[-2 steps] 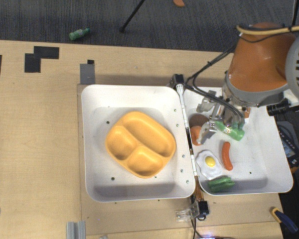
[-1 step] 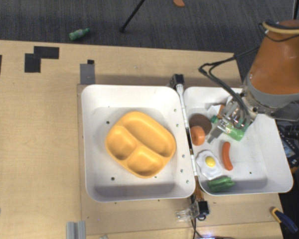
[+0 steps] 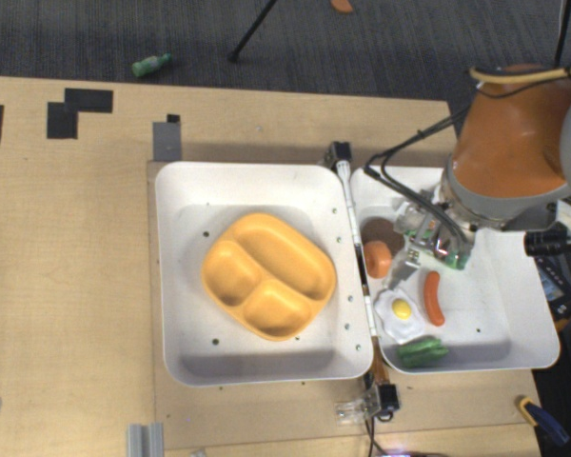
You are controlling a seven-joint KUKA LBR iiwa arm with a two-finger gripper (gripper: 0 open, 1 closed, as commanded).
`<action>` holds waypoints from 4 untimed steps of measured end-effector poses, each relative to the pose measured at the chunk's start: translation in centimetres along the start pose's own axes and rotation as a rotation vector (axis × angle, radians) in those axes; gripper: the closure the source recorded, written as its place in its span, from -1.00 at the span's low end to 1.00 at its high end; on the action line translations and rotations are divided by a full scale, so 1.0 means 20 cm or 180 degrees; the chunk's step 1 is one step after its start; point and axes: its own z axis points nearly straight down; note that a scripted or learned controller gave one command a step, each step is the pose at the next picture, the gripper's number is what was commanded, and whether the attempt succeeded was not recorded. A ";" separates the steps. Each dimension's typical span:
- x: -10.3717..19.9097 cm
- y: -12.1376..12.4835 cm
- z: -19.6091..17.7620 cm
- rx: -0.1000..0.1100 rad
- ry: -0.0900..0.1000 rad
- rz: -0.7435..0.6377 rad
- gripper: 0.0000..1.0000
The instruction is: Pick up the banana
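My gripper point(image 3: 406, 265) hangs low over the left half of the right bin point(image 3: 495, 346), below the arm's orange band point(image 3: 509, 136). Its tip is right beside an orange-brown rounded item point(image 3: 378, 256) and just above a toy fried egg point(image 3: 400, 310). The arm's wide body covers the back of that bin and whatever lies beneath it. No yellow banana shape can be made out among the items I see.
A red sausage point(image 3: 434, 298) lies right of the egg and a green vegetable point(image 3: 422, 351) sits at the bin's front wall. A dark brown item point(image 3: 376, 228) is behind the orange one. The left bin point(image 3: 186, 350) holds a yellow divided plate point(image 3: 268, 274).
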 end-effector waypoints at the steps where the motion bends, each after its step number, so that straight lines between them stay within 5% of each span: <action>1: 0.19 0.10 0.09 -0.0001 0.0001 -0.0539 -1.00; 2: 0.26 0.09 0.26 -0.0002 0.0001 -0.1811 -1.00; 3: 0.02 -0.44 -0.03 0.0005 -0.0009 -0.3077 -1.00; 4: 0.09 -0.23 0.03 -0.0003 -0.0006 -0.3187 -1.00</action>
